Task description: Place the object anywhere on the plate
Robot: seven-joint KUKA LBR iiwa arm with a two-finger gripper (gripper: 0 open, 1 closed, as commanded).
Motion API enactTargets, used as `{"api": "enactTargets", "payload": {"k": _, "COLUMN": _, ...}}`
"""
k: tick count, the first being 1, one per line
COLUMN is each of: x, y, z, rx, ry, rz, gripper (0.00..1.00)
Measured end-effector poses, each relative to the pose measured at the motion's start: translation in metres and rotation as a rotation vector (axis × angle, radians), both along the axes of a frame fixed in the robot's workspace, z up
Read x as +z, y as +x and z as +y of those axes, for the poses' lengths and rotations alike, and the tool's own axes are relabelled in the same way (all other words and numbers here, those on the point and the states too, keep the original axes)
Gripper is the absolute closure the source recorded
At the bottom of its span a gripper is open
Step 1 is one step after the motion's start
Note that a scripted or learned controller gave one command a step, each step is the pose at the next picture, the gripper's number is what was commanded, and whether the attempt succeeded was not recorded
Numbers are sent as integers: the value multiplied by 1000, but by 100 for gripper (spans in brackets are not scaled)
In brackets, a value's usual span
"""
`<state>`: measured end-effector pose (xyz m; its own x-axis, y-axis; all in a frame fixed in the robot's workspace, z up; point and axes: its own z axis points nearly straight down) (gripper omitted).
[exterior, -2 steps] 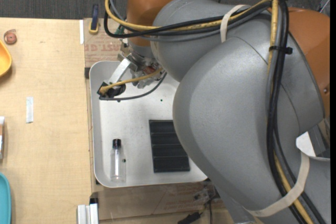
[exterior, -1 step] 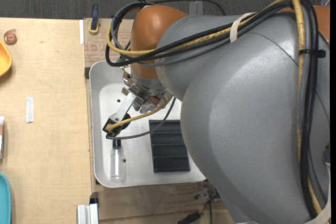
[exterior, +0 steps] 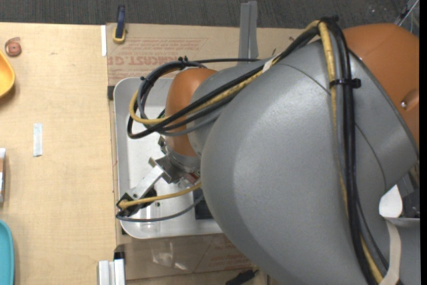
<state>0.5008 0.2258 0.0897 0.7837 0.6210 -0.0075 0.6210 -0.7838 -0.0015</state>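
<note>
The big grey arm [exterior: 307,163] reaches in from the right and covers most of the white bin [exterior: 123,143]. Its orange wrist band [exterior: 185,100] hangs over the middle of the bin. Below the band, the gripper [exterior: 168,169] points down toward the bin's floor, low and to the left. Black and yellow cables [exterior: 143,200] loop around the wrist and trail over the bin's near left corner. The arm hides whatever lies in the bin beneath it.
The wooden bench top [exterior: 60,163] spreads to the left. On it are a yellow curved object [exterior: 5,80] at the left edge, a teal rim [exterior: 5,253] at bottom left, and a small white strip [exterior: 37,140]. Cardboard [exterior: 167,50] and a grey post [exterior: 248,20] stand behind the bin.
</note>
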Motion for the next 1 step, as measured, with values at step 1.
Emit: {"api": "enactTargets", "payload": {"k": 1, "x": 0, "y": 0, "z": 0, "rx": 0, "ry": 0, "rz": -1, "gripper": 0}}
